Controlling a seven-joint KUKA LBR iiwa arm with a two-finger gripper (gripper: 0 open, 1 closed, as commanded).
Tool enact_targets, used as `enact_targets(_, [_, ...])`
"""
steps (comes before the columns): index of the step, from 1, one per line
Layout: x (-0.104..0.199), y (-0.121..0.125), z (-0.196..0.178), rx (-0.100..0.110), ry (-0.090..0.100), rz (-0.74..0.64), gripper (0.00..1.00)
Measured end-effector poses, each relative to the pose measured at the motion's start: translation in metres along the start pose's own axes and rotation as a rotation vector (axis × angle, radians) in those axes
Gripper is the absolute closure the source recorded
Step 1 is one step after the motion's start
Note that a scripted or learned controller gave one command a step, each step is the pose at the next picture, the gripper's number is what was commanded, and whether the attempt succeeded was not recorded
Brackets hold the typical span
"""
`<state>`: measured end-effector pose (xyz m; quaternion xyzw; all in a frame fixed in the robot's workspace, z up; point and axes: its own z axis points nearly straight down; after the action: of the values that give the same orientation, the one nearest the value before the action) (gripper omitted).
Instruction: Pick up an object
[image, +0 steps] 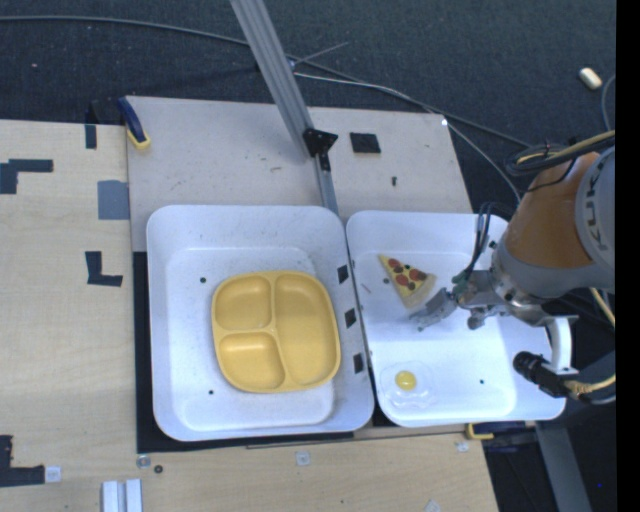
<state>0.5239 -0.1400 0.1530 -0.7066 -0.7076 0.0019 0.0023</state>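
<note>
Over the right white bin (500, 400) my gripper (432, 312) hangs beside the flat triangular toy pizza slice (404, 278), gripping nothing; fingers' spread unclear. Pickup not yet made.

you had a pale wooden bench (60, 330) filling the left and lower part of the frame, with dark tape marks scattered over its left side. a lighter speckled board (230, 150) lay across its upper middle. on it, two shallow white bins sat side by side, touching along their inner edges: the left bin (170, 300) at the centre of the frame and the right bin (480, 385) toward the right. a blue and yellow clamp (134, 124) sat at the board's upper left corner. a grey metal bar (285, 80) ran down from the top of the frame to the gap between the bins. thin cables (420, 105) trailed over the dark floor at the upper right.
</note>
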Motion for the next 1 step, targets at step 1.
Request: enact_targets(1, [-0.0022,0.0022,0.0446,0.000,0.000,0.001,0.00])
